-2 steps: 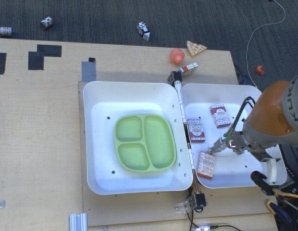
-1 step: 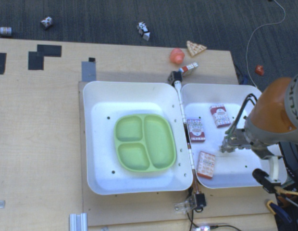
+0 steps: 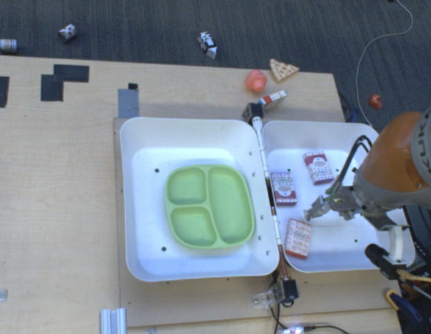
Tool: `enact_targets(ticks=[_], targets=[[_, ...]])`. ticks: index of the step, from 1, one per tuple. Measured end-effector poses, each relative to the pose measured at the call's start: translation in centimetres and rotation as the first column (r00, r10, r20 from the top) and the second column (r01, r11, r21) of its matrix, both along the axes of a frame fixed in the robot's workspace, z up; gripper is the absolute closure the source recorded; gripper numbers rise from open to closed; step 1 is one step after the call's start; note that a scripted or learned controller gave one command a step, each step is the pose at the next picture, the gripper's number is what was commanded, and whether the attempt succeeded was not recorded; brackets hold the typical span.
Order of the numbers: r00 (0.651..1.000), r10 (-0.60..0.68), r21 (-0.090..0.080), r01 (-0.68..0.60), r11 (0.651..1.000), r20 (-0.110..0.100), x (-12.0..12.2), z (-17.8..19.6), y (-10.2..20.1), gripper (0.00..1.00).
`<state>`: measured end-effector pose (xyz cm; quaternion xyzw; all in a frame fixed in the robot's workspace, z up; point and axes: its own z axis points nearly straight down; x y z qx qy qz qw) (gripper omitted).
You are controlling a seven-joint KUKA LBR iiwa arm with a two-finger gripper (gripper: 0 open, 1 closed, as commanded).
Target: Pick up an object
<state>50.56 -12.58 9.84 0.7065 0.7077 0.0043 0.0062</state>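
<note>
The table (image 3: 55, 186) carries two white bins side by side. The left bin (image 3: 142, 152) contains a green three-compartment tray (image 3: 210, 206), lying flat at its centre. The right bin (image 3: 354, 245) contains three small red-and-white packets: one (image 3: 318, 167) toward the far side, one (image 3: 283, 188) at the left wall just beside the divider between the bins, and one (image 3: 298, 237) at the near left, resting partly on the rim.

The arm (image 3: 403, 162) enters from the right, over the right bin. The tool (image 3: 318, 209) points left and sits between the three packets, near the near-left packet but apart from it. Its fingers appear slightly spread, with nothing between them.

On the table beyond the bins lie a red ball (image 3: 256, 81), a pizza-slice toy (image 3: 283, 69) and a small red-capped tube (image 3: 274, 98). Dark tape patches (image 3: 62, 81) mark the far-left table area.
</note>
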Motion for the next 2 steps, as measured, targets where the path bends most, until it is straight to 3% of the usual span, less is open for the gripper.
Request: enact_targets(ticks=[1,2], targets=[[1.000,0.001,0.000,-0.001,1.000,0.004,0.1,1.1,0.1,1.00],[1.000,-0.001,0.001,0.001,1.000,-0.010,-1.1,6.7,-3.8,1.00]])
